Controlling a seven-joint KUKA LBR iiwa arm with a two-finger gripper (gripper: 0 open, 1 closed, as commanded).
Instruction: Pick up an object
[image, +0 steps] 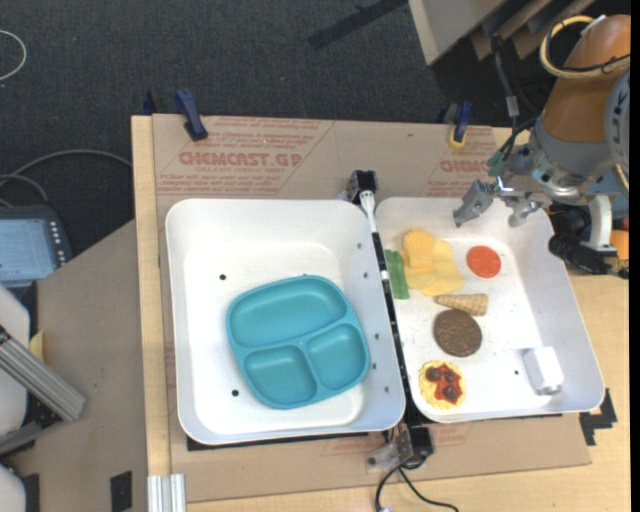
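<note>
- Left bin (190, 300): shallow, white, on the brown-covered table (250, 150). It holds a teal divided plate (298, 340) with three compartments, lying flat toward the near side; nothing visible in the compartments.
- Two small dark spots on the left bin floor, too small to identify.
- Divider between the bins: a dark strip with a black clip (362, 184) at the far end; cabling at the near end is partly cut off by the lower edge.
- Right bin (570, 330): toy food grouped on its left half. Green piece (397, 275) lies just beside the divider, touching the yellow pieces (432, 262); how many yellow pieces there are is hard to tell, as they overlap.
- Orange-red disc (485, 262) just right of the yellow pieces.
- Cone-shaped tan piece (464, 302) lies on its side nearer, with a brown round patty (458, 333) just beside it.
- Small pizza-like disc with red topping (442, 384) near the bin's near edge.
- White block (543, 368) at the near right, well apart from the food.
- Pincer (496, 205): over the far part of the right bin, two grey fingers spread apart, nothing between them. Apart from all items; the orange-red disc is the closest.
- Arm (590, 80): upper part cut off at the right edge.
</note>
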